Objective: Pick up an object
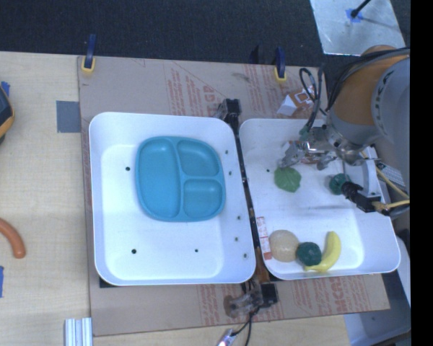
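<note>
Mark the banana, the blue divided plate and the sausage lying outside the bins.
banana (332, 251): camera view, middle of its curved body.
blue divided plate (159, 182): camera view, floor of its large compartment.
sausage (9, 236): camera view, middle of its length.

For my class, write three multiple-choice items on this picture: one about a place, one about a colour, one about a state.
1. Where does the blue plate lie?
A. left bin
B. right bin
C. bare bench

2. What colour is the banana?
A. red
B. yellow
C. blue

3. How does the sausage lie?
A. in the left bin
B. on the plate
C. on the bench, outside both bins

Answers: 1 A, the plate rests inside the left bin. 2 B, it is yellow, in the right bin. 3 C, it rests on wood left of the bins.
</note>
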You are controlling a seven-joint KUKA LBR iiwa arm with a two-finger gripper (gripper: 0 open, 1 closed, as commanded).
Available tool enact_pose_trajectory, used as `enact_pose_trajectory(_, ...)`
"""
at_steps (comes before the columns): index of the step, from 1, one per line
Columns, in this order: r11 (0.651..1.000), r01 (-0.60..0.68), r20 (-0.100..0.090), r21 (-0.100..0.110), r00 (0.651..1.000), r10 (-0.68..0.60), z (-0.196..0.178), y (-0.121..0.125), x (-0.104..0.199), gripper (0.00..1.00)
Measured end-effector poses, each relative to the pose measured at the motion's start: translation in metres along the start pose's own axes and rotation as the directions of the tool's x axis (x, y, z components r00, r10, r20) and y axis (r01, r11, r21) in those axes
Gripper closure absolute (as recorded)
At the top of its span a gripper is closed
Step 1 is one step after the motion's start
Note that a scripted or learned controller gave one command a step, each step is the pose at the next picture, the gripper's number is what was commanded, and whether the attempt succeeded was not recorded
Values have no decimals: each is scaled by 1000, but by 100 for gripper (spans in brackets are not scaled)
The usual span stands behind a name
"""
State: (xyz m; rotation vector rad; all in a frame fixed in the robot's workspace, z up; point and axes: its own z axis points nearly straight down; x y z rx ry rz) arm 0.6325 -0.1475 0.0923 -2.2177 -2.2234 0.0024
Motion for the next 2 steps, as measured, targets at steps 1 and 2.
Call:
enact_pose_trajectory(1,1000,-4,-2,19,1000,4,1,14,3,0)
enact_pose_trajectory(2,1000,-3,-5,24,1000,4,-1,20,-24,0)
